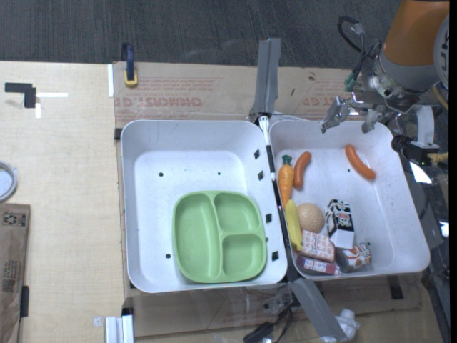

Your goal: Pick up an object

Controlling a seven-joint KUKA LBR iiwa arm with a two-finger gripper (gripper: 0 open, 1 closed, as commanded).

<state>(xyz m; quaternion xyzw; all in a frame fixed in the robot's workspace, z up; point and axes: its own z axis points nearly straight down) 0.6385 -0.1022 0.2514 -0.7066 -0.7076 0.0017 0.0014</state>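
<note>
My gripper [351, 117] hangs above the far edge of the right bin [402, 191], fingers spread open with nothing between them. Below it in that bin lie an orange sausage [360, 162] at the back right and another sausage [302, 168] beside a carrot [285, 181]. Along the bin's left wall lies a yellow banana [293, 225]. A tan round bun [310, 217], a black-and-white carton [340, 221] and some small packaged items [319, 251] crowd the near side.
The left bin [143, 191] holds a green divided plate [220, 236]. A grey divider post [268, 77] rises between the bins at the back. A clamp [129, 66] sits on the cardboard behind the left bin.
</note>
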